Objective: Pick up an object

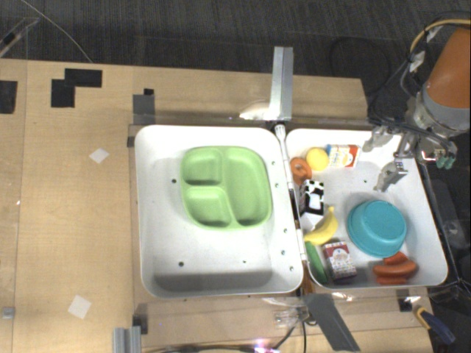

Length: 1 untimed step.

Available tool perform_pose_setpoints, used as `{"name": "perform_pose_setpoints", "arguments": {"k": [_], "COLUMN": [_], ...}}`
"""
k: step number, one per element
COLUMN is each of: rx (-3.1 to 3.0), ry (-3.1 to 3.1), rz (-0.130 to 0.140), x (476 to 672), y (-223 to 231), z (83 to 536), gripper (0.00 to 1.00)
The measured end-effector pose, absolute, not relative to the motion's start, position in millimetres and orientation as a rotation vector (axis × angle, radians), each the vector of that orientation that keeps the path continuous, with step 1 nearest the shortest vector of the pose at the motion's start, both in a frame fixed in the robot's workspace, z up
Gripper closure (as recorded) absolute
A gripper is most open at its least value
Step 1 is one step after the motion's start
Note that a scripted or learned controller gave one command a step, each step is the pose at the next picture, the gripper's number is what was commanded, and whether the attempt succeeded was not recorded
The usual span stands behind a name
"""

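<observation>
Reaching in from the right, the grey arm with its orange band (449, 79) hangs over the upper right corner of the right shallow white bin (434, 219). Its two-finger gripper (388, 160) has jaws spread apart, pinching nothing, poised above bare bin floor.

Below them sits a round teal plastic bowl (377, 227), with a red sausage-shaped toy (395, 268) just beside its lower edge. To the left of the jaws lie a small white and orange carton (342, 156), a yellow ball (317, 158) and an orange round fruit (299, 169). Down the bin's left wall run a black and white block (314, 196), a yellow banana (322, 229), a green stick-like piece (316, 262) and a dark red packet (338, 260).

A green compartment tray (224, 186) lies in the left white bin (158, 256) on the wooden counter (66, 219).
</observation>
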<state>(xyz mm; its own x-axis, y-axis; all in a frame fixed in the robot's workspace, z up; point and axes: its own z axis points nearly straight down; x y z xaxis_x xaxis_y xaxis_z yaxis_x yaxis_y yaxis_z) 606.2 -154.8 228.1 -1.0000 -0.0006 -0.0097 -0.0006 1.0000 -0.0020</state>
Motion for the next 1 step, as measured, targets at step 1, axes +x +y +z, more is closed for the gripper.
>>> {"name": "perform_pose_setpoints", "arguments": {"k": [1], "rx": [0.050], "ry": [3.127], "rz": [-0.002], "x": [597.0], "y": [-98.8], "z": [98.2], "gripper": [0.00]}}
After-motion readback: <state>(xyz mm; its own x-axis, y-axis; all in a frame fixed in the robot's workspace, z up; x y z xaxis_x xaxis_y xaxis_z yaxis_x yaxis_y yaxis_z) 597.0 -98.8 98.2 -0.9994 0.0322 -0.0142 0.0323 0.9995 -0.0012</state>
